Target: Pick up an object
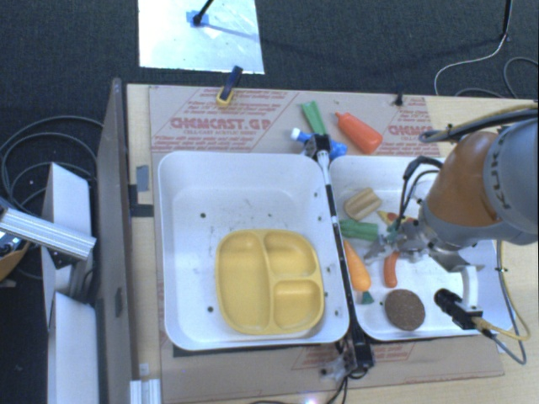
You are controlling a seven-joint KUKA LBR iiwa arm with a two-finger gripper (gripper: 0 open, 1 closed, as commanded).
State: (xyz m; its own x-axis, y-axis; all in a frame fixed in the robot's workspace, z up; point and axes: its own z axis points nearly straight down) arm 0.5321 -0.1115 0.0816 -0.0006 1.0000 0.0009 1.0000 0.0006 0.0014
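I see the left bin point(181, 225) holding a yellow divided tray point(269, 280) with three compartments, lying flat. Right bin point(366, 331): tan block point(362, 202), green piece point(358, 230), orange carrot-shaped toy point(357, 266) against the divider, small red-orange piece point(391, 269), brown disc point(405, 309) near the front wall. Arm point(472, 188) comes in from the right, wrist bent down over that bin. Pincer point(396, 244) sits low just above the red-orange piece; can't tell its state.
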